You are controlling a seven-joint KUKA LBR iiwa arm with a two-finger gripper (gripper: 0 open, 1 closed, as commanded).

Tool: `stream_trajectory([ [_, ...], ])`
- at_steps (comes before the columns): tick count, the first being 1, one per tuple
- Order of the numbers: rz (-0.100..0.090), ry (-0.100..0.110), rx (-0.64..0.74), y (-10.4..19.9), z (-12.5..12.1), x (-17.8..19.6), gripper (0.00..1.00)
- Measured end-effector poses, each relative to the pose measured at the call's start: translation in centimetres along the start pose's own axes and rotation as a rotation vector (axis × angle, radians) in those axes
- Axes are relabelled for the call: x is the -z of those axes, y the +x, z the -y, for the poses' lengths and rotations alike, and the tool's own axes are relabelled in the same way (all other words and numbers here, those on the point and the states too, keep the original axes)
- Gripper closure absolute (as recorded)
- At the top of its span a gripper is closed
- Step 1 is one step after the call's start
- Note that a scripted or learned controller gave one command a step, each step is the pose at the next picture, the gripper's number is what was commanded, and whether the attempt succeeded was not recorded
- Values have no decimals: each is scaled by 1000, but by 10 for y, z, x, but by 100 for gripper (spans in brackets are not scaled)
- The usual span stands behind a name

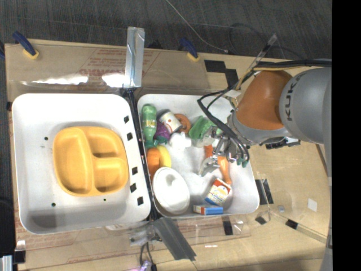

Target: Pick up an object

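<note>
The arm is reaching in from the right, its gripper (217, 158) hanging low over the right bin (248, 193) among the clutter; whether it is grasping anything cannot be told. Just beneath it an orange carrot-like piece (225, 169) is lying beside a small carton (218, 193), while a yellow divided tray (90, 160) is sitting in the left bin (28, 151).

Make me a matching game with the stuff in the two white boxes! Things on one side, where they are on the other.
Things:
1. yellow tray
2. green bottle
3. white bowl
4. pincer

Places:
A. right bin, near corner beside the divider
B. over the right bin's right side
C. left bin
D. right bin, far side by the divider

Pairs: 1-C, 2-D, 3-A, 4-B
</note>
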State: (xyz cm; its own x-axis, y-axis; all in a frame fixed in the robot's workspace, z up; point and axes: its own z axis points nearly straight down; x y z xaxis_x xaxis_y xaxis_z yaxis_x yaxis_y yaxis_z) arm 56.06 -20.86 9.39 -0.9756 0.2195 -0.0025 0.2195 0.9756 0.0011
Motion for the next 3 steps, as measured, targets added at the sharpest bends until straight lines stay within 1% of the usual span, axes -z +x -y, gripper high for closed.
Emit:
stream_trajectory([
  [1, 3, 0, 6, -2, -2, 11, 100],
  [2, 6, 2, -269, -25, -20, 151, 100],
  [3, 0, 2, -269, -23, -20, 147, 0],
])
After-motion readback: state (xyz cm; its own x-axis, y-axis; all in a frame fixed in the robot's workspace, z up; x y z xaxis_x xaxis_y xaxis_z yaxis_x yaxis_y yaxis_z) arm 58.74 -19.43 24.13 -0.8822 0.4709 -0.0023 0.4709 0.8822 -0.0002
